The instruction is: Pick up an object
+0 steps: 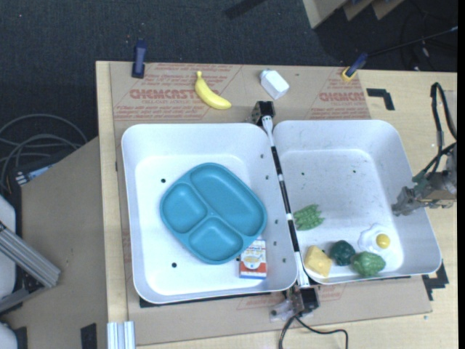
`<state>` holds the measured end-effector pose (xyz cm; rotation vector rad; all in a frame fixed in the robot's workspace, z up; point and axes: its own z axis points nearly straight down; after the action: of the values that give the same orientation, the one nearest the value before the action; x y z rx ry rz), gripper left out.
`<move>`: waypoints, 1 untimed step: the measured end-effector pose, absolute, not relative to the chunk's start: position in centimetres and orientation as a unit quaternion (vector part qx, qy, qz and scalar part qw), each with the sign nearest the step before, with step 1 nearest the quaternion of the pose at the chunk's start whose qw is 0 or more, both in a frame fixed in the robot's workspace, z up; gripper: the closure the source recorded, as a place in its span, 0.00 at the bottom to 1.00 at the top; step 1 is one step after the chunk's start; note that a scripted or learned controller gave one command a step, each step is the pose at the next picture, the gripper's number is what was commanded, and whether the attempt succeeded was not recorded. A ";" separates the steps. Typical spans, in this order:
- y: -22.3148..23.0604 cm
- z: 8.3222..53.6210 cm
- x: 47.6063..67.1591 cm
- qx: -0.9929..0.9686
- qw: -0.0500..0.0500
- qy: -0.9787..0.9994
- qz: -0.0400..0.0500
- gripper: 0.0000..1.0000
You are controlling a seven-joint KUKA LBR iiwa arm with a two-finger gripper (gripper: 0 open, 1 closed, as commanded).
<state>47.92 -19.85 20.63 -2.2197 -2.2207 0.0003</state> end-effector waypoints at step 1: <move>-19.5 21.9 48.0 -0.707 -0.001 -0.707 0.000 1.00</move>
<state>47.96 -19.52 21.89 -2.2227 -2.2238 -0.0003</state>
